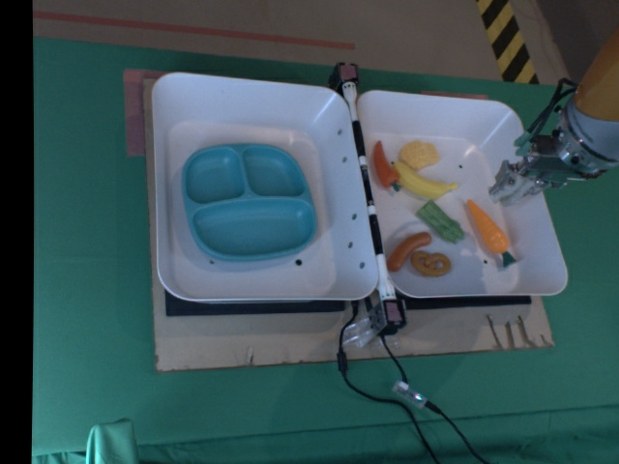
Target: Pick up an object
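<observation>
Our gripper [507, 188] hangs over the right bin's [542, 278] right side, just beside the carrot [486, 227]; its fingers we cannot tell. We may slip on the carrot's tapered shape.

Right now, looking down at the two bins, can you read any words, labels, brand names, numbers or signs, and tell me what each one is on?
No readable text stands on anything here.
Yellow and black hazard stripes: a warning marking on the floor, no words.
Blue divided plate, toy foods such as the carrot and banana, both white bins: no labels visible.
Gripper: any marking is too small and blurred to read.
</observation>
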`<state>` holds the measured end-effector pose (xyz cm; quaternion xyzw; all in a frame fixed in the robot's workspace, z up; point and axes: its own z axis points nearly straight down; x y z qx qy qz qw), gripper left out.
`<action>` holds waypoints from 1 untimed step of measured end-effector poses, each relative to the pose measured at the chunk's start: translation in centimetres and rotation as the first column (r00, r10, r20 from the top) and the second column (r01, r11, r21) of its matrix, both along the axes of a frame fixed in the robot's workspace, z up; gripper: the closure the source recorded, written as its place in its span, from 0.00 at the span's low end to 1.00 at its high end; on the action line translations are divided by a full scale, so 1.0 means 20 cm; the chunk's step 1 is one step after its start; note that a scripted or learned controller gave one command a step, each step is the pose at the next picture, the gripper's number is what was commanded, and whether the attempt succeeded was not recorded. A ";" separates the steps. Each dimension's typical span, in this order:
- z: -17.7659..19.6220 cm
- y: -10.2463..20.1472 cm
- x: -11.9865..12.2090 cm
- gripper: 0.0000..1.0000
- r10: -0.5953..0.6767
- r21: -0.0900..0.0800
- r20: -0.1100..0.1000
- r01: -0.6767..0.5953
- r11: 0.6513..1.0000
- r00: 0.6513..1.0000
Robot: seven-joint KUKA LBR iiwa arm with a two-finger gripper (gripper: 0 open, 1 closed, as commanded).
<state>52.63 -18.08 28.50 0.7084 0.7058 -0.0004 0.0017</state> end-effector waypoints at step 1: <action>0.36 -0.04 0.13 1.00 0.001 0.000 0.000 -0.001 1.000 1.000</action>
